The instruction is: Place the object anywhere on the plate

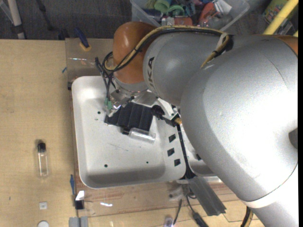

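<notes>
Arm reached in across the right side of the bin, its bulk covering that side and all beyond it; orange band stood over the bin's far edge, so the wrist pointed steeply down into the bin, probably to work close to the floor; gripper hung low over the bin's middle, toward the far wall, seen as a black block with a short silver piece at its near end; whether it was wide, narrow or holding anything could not be told, the wrist hiding its working end; a small green bit lay at the gripper's left edge, inside the bin near the far-left corner; possibly the object, not certain; whether it touched the gripper unclear; where the plate lay I could not tell; judged the task at the pick stage, nothing yet delivered; a clear vial lay on the bench well left of the bin; a tub of coloured oddments sat beyond the bin's far side.
</notes>
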Motion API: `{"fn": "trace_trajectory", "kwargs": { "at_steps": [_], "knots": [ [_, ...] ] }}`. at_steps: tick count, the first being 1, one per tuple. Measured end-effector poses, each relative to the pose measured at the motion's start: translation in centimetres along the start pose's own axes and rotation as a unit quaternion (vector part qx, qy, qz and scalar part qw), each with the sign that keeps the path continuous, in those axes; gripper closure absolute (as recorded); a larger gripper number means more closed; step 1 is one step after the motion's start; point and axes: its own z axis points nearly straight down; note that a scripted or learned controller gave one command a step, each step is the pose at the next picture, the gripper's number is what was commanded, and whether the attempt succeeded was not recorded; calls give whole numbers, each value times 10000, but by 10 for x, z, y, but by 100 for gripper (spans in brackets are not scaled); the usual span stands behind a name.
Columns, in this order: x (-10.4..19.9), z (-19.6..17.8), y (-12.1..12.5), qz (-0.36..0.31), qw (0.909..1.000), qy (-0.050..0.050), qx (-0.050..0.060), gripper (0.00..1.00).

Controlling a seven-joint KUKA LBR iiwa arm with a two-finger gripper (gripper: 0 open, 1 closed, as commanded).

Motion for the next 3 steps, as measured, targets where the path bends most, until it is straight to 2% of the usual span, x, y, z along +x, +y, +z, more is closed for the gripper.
{"fn": "trace_trajectory", "kwargs": {
  "at_steps": [1,2,3],
  "knots": [
    [-29,7,2,-2174,9761,-20,-47,100],
    [37,4,-49,-2494,9684,-50,-63,100],
    [6,8,-6,-1043,9945,-8,-53,100]
  ]
}}
